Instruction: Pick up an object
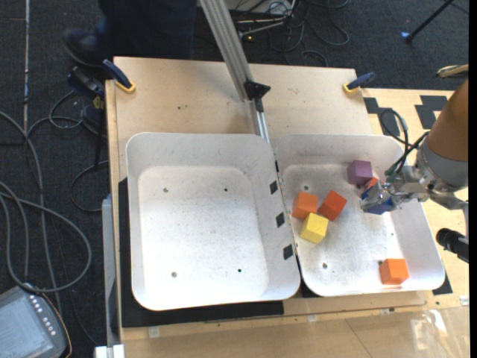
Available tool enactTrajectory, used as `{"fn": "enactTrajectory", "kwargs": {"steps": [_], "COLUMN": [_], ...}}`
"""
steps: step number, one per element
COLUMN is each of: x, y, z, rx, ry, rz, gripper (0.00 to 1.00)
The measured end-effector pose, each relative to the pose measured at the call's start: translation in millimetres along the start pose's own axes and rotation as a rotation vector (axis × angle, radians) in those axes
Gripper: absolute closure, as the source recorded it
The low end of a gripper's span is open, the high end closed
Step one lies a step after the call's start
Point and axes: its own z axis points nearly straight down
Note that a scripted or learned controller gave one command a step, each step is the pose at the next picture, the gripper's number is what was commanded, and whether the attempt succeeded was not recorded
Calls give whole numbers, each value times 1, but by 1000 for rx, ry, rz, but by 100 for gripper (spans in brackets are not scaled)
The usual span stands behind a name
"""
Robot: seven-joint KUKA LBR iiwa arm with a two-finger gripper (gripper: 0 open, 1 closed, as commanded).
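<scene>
1. Overhead, camera view: wooden bench (194,95) carrying two shallow white bins side by side
2. Left bin (149,222): white, speckled, with rounded corners
3. Right bin (417,241): holds all the loose objects listed below
4. Purple cube (360,172): upper part of the right bin, just left of the gripper
5. Two orange cubes (305,204) and (333,204): side by side near the bin's centre, close to touching
6. Yellow cube (314,227): just below the orange pair, touching or almost touching the left one
7. Third orange cube (393,271): alone near the bin's lower right corner, well apart from the rest
8. Gripper (375,198): low over the right bin, beside the purple cube; something blue with a touch of red sits at its tip, too small to identify; jaw state cannot be told
9. Arm (447,148): grey with orange band, entering from the right edge
10. Metal pole (227,39): slanting down to the bench above the seam between the bins
11. Two yellow-and-blue clamps (119,77) and (358,82): at the bench's far corners
</scene>
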Motion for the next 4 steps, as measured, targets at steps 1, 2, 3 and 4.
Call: {"fn": "enactTrajectory", "kwargs": {"steps": [1,2,3,4], "x": [0,50,108,156], "y": [2,-12,-6,-17], "z": [-44,-44,-39,-46], "rx": [-1,6,5,6], "ry": [-1,4,4,4], "rz": [-1,-5,-7,-6], "gripper": [100,100,100,100]}}
